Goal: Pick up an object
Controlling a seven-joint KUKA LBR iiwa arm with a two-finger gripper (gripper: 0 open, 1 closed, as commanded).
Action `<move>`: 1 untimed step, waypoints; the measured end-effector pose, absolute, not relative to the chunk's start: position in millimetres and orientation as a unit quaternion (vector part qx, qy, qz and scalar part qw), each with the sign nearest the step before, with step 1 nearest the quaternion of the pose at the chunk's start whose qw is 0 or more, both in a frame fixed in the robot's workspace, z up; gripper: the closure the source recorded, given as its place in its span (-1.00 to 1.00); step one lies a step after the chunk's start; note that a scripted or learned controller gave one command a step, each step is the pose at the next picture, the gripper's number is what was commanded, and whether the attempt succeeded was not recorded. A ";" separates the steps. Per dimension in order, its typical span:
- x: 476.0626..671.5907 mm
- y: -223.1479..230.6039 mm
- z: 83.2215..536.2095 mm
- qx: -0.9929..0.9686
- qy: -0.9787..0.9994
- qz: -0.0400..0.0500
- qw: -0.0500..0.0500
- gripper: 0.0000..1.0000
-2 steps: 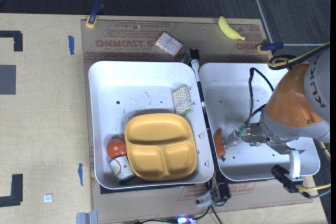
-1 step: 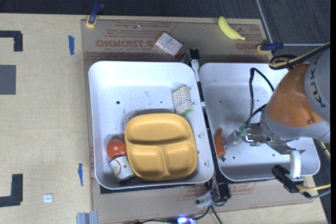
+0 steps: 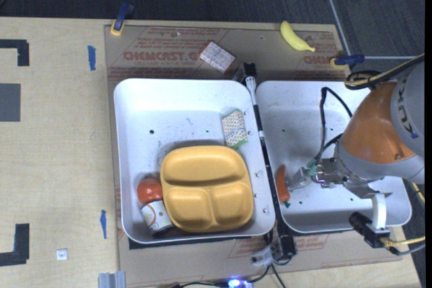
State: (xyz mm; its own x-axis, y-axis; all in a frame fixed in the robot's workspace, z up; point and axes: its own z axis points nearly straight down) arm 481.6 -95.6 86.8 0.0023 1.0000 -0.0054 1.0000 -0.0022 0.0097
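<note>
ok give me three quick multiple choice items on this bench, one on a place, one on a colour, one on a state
1. Where does the banana lie?
A. in the left bin
B. on the cardboard behind the bins
C. in the right bin

2. What colour is the big tray in the left bin?
A. yellow
B. blue
C. green

3. How does the tray lie?
A. standing on its edge
B. hanging over the bin rim
C. flat, compartments facing up

Answers:
1. B: it lies on the printed cardboard beyond the right bin.
2. A: its whole surface is yellow.
3. C: its three hollows show from above and it sits within the bin walls.
</note>
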 end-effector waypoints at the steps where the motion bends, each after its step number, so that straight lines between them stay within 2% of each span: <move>1: 481.6 -95.3 86.8 0.708 0.706 0.001 0.006 -1.00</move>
